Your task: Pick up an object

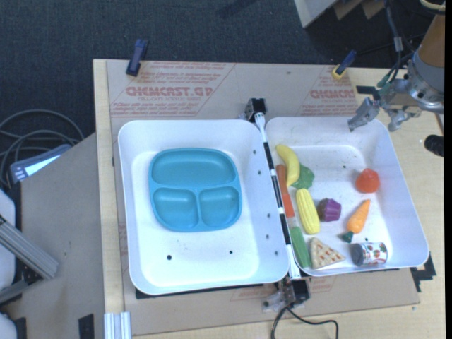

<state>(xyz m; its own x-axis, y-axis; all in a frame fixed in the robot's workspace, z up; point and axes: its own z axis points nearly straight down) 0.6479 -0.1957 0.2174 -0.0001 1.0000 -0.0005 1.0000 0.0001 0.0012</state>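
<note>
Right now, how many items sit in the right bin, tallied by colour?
Yellow: 2, banana and corn
Orange: 3, tomato, carrot and stick
Green: 2, pepper and cucumber
Purple: 1, eggplant
Multicoloured: 2, pizza slice and can
Total: 10

Robotics lab: table topped with printed cardboard, clamps holding it, two white bins, loose cables on dark carpet, toy food.
</note>
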